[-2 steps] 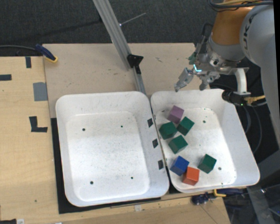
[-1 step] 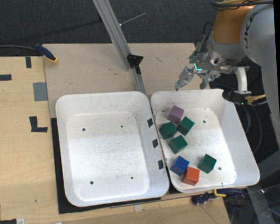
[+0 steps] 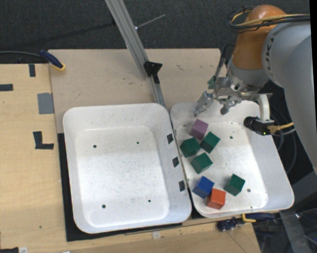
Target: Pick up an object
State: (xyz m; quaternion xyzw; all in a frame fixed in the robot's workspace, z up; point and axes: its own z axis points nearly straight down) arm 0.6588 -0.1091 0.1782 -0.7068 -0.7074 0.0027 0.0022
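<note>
Left bin [image 3: 75,123]: white, shallow, nothing resting on its floor.

Right bin [image 3: 274,183]: white, shallow, touching the left bin along the shared edge. Contents, left to right:
- green cube [image 3: 190,146], touching its neighbours in a tight cluster.
- purple cube [image 3: 199,129], at the cluster's top, nearest the claw.
- green cube [image 3: 202,162], lower in the cluster.
- blue cube [image 3: 203,186], pressed against the orange cube.
- green cube [image 3: 210,141], wedged beside the purple one.
- orange cube [image 3: 216,198], near the front rim.
- green cube [image 3: 235,184], standing apart.

Gripper [image 3: 214,105]: hanging above the bin's far edge, fingers spread, pinching nothing.

Risks, judged: crowded cubes leaving no gap for a finger, so a descent likely to land on a top face or shove neighbours aside; tilted purple cube liable to twist out of a squeeze; far rim close enough to catch a finger.
</note>
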